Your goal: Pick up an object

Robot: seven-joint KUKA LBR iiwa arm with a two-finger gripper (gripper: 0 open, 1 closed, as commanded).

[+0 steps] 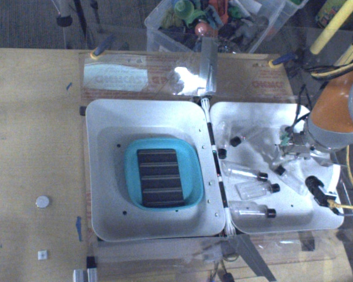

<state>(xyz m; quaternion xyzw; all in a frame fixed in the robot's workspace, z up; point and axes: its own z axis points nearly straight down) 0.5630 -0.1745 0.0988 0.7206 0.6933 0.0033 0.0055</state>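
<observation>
The tool (pixel 285 148) is low in the right bin (pixel 300 219), toward its far right side, at the end of the arm (pixel 332 113) that reaches in from the right. Glare and clutter around it hide its state, so I cannot tell whether it is wide or narrow, and nothing can be seen held in it.

Just below it lies a small black piece (pixel 279 170). Further left, three clear vials with black caps lie on their sides on the bin floor: the first vial (pixel 245 172), the second vial (pixel 256 188) just beneath it, and the third vial (pixel 251 211) near the front wall. A loose black cap (pixel 222 153) sits close to the divider, and another capped vial (pixel 242 138) lies farther back. Any of these would serve as the object to pick.

The step in hand looks like the descent onto a target. To do it well, I would choose one vial that lies apart from the others, such as the third, turn the tool across its length and close on the middle of the body. Clear round plastic is likely to roll or slip, so a centred, square grip matters, as does keeping clear of the bin walls.

Beyond the divider, the left bin (pixel 100 134) holds a teal tray (pixel 132 163) with a black ridged insert (pixel 160 178). Both bins rest on the wooden worktop (pixel 29 110).
</observation>
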